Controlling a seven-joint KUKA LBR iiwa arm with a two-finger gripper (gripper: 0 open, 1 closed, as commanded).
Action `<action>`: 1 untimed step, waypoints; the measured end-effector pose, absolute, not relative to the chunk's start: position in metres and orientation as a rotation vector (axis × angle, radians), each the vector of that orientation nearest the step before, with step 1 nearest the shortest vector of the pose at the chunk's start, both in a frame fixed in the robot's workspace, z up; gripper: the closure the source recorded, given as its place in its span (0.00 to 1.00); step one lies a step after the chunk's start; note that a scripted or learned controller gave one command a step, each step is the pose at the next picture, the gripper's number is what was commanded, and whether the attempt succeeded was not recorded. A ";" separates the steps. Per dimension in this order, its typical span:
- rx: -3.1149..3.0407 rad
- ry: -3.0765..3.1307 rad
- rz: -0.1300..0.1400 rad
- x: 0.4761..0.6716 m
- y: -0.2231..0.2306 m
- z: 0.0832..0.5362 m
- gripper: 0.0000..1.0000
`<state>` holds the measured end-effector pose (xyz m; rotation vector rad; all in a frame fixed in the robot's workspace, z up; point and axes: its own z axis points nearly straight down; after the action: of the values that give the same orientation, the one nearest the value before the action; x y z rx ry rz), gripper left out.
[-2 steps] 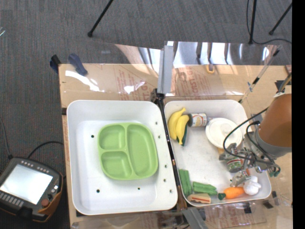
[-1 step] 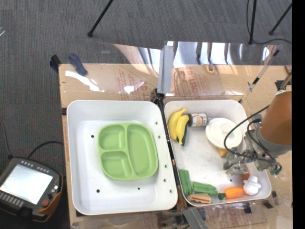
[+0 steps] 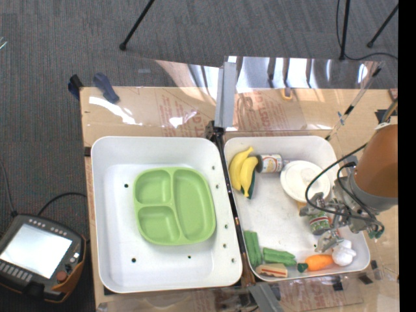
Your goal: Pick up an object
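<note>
The arm comes in from three o'clock and its pincer (image 3: 331, 229) hangs low over the right bin (image 3: 279, 142), at about four o'clock of that bin's floor, among a cluster of small things. Whether the pincer is wide or narrow I cannot tell, since wrist, cables and clutter blur together there. Just beside it sits a small can (image 3: 320, 224) with a green and red label, the likeliest target by my reading; nothing can be seen between the tips, so I judge this as the approach or descent step, with no grasp made yet. Near it toward five o'clock lie a carrot (image 3: 318, 262) and a white egg-like piece (image 3: 343, 257); a white plate (image 3: 302, 181) sits at twelve o'clock of the pincer. Two bananas (image 3: 244, 169) lie well apart at the bin's eleven o'clock corner. The left bin (image 3: 114, 155) holds a green divided tray (image 3: 174, 205). The next move calls for settling squarely around one item, clear of its neighbours, then closing and lifting straight up
</note>
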<state>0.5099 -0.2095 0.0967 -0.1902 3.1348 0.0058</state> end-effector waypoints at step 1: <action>-0.195 3.133 0.007 0.511 -0.208 0.106 1.00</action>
<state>0.5110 -0.2084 0.1064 -0.1947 3.1327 0.0065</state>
